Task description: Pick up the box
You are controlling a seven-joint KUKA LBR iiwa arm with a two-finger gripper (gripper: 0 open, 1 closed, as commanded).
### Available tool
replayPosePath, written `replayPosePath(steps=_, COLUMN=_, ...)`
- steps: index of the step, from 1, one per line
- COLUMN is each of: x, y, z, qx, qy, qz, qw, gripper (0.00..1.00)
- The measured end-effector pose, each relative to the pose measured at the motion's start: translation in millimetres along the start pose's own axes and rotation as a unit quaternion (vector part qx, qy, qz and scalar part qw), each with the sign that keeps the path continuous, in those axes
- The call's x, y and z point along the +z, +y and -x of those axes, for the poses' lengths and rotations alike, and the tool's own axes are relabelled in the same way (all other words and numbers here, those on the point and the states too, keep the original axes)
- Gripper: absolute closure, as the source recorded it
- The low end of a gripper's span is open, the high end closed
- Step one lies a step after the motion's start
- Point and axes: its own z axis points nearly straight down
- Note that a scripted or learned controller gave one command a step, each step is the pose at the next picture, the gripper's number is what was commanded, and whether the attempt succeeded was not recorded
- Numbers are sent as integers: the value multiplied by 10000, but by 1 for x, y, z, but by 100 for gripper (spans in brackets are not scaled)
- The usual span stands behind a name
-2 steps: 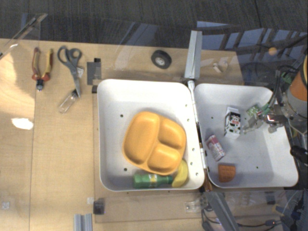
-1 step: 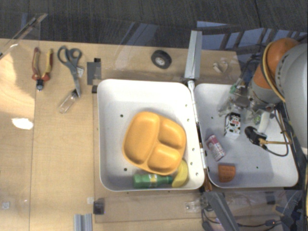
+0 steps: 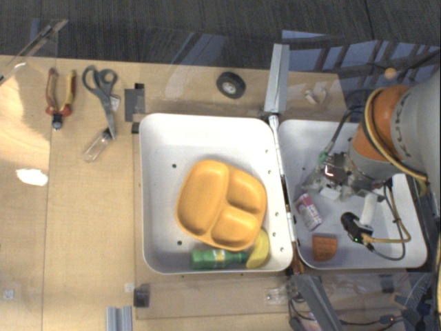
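Observation:
The box [image 3: 324,247] is small and orange-brown. It lies flat near the front edge of the right bin [image 3: 296,143], close to its left corner. My gripper [image 3: 335,183] hangs over the middle of that bin, behind the box and a little to its right, clearly apart from it. The grey arm with its orange band [image 3: 383,126] comes in from the right and hides the bin's far right part. A small pink and white bottle [image 3: 309,211] lies between the gripper and the box.
The left bin [image 3: 158,185] holds a yellow divided plate [image 3: 222,203], a green bottle [image 3: 217,257] and a banana [image 3: 260,250] along its front wall. A yellow cable [image 3: 386,238] loops over the right bin's floor. Scissors [image 3: 103,92], pliers [image 3: 58,95] and a tape roll [image 3: 231,84] lie on the bench behind.

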Motion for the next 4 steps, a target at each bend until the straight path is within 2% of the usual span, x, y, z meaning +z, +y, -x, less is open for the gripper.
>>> replayPosePath(steps=1, x=-2, y=-74, z=0, qx=-912, qy=-3, qz=37, qw=9958, gripper=0)
replayPosePath(steps=2, x=-14, y=-70, z=0, qx=-919, qy=-13, qz=85, qw=9957, gripper=100)
replayPosePath(steps=3, x=-14, y=-71, z=0, qx=-920, qy=-13, qz=84, qw=9957, gripper=0)
replayPosePath(steps=4, x=-2, y=-77, z=-6, qx=-1848, qy=-8, qz=12, qw=9828, gripper=0)
